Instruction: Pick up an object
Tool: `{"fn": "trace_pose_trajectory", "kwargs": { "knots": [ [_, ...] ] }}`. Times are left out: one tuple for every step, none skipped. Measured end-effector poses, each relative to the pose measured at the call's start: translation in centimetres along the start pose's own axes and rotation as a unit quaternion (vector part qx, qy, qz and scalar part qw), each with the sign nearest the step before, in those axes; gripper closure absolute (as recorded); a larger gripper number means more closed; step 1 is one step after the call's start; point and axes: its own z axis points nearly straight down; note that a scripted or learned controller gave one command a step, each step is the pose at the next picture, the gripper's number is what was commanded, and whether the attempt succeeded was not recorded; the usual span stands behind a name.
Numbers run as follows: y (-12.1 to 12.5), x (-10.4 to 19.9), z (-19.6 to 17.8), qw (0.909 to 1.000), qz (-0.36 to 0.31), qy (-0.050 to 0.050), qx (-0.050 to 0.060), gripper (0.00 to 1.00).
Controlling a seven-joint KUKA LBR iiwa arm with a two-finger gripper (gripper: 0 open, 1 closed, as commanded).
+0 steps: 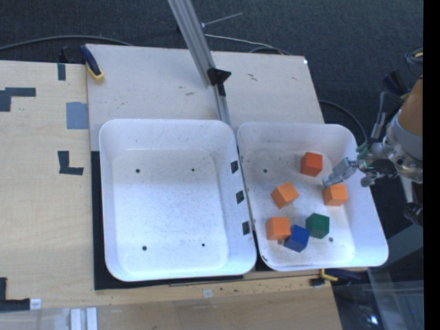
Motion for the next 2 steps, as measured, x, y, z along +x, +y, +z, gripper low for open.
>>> {"fn": "trace_pose_trajectory", "kwargs": {
  "knots": [
    [4.9,4.5,13.3,1.0,-0.001,0.001,0.002,0.0],
    [4.5,8.7,15.7,1.0,-0.001,0.001,0.001,0.0]
  ]
}}
